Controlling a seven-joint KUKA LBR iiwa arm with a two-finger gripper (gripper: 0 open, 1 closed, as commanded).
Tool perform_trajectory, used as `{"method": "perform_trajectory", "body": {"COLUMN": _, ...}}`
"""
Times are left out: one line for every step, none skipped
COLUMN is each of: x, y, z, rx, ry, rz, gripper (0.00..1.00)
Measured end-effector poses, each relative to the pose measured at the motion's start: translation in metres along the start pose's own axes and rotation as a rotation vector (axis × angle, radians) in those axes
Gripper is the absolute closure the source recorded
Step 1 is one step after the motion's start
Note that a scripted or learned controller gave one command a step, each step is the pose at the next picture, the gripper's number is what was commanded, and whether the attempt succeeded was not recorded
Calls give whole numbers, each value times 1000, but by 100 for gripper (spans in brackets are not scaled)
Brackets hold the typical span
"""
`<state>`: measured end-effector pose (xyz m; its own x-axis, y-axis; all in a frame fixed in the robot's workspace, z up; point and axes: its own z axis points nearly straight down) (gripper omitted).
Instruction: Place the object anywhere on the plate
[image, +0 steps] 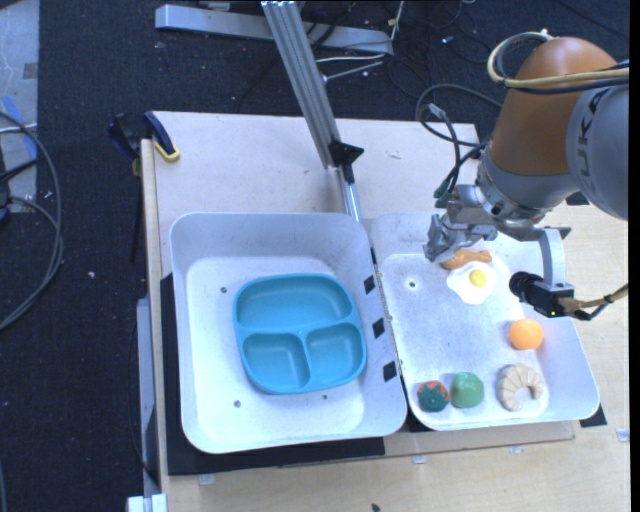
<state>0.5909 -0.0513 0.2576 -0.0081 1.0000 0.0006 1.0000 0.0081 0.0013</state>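
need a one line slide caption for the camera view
KUKA arm's hand lowered over an orange food item beside the fried egg in the right bin; blue plate waits in the left bin.

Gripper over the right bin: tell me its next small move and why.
Probably a short drop to close on the orange piece under the gripper, beside the fried egg. Nothing is visibly held, and the blue plate sits in the left bin.
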Motion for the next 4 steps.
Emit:
{"method": "perform_trajectory", "body": {"x": 56, "y": 15, "z": 4, "rx": -1, "ry": -1, "rz": 0, "gripper": 100}}
{"method": "perform_trajectory", "body": {"x": 102, "y": 21, "z": 16, "rx": 1, "ry": -1, "rz": 1, "gripper": 100}}
{"method": "perform_trajectory", "body": {"x": 157, "y": 20, "z": 9, "rx": 0, "ry": 1, "rz": -1, "gripper": 100}}
{"method": "perform_trajectory", "body": {"x": 153, "y": 20, "z": 10, "rx": 1, "ry": -1, "rz": 5, "gripper": 0}}
